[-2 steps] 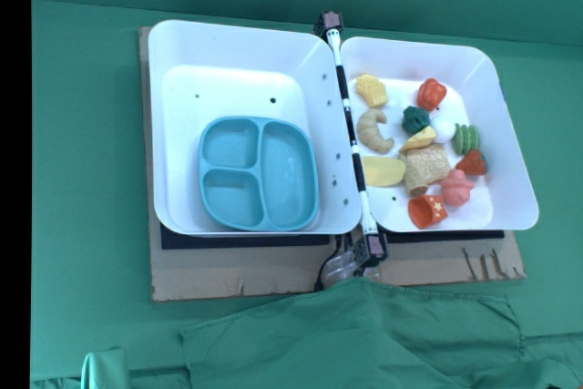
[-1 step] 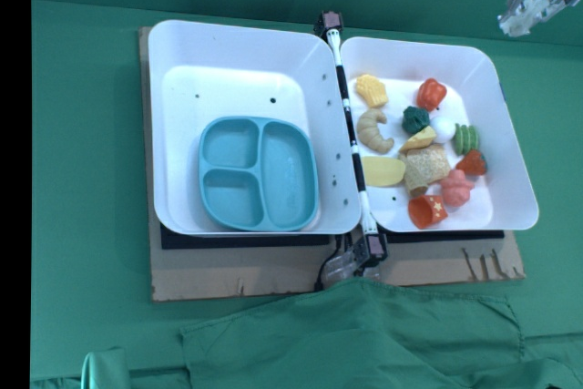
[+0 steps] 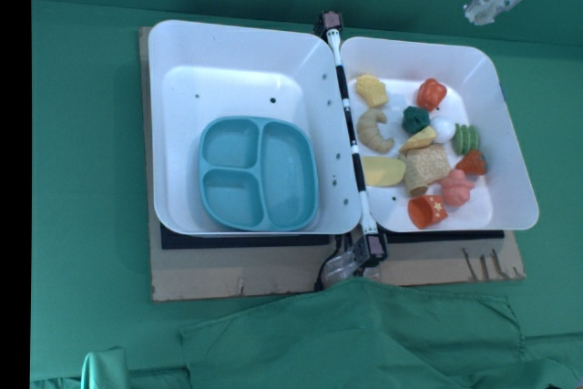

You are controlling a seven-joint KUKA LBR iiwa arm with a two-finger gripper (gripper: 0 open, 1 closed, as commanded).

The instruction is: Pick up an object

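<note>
So the gripper (image 3: pixel 483 6) is parked way up in the top right corner, hanging over the green bench cover (image 3: pixel 91 150) just past the far rim of the right bin (image 3: pixel 515 196), not over any of the toys. Can't honestly tell whether it's released or clenched from this angle, it's just a pale lump at the end of the wrist, and nothing is visibly caught in it. All the pickable stuff sits below and to the left of it, piled in that right bin: the red pepper (image 3: pixel 432 93) is the closest piece, down and a bit left of the tool, with the dark green broccoli (image 3: pixel 416 119) and a little white ball (image 3: pixel 443 128) just beyond. Further left there's a yellow ridged piece (image 3: pixel 371 90), a croissant (image 3: pixel 373 131) under it, and a yellow wedge (image 3: pixel 383 170) next to the divider. Lower still you get the tan waffle-looking block (image 3: pixel 427 166), green pea pod (image 3: pixel 466 139), a red strawberry-ish thing (image 3: pixel 472 163), a pink star-shaped toy (image 3: pixel 456 188) and an orange cup (image 3: pixel 426 210) at the near edge. Way off to the left of the gripper, the left bin (image 3: pixel 182 59) holds a teal divided plate (image 3: pixel 260 173), well apart from everything else.
</note>
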